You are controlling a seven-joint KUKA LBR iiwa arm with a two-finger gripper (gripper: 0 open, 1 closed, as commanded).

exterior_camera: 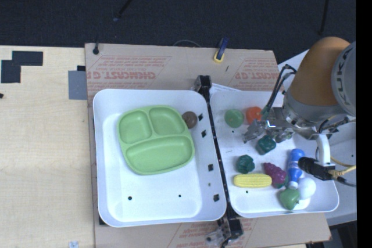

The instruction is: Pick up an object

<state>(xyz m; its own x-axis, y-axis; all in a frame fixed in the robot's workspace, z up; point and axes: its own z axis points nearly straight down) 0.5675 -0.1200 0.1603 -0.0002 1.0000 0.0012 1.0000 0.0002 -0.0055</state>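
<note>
My gripper [264, 133] hangs low over the right bin [325, 206], near its middle. A dark teal object [267, 145] lies directly below it, touching or nearly touching it. Just behind the gripper are a green ball [233, 118] and an orange-red object [253, 114]. In front lie a second dark green piece [244, 164], a yellow corn cob [253, 181], purple grapes [275, 172], a blue-and-white item [295, 164], a white item [306, 187] and a green item [289, 199].
The left bin [110, 183] holds a green divided plate [156, 139] and a small brown ball [189, 119] by the divider between the bins. The arm's orange band [317, 72] rises over the right bin's far right corner. A black cable [317, 168] crosses that bin's right side.
</note>
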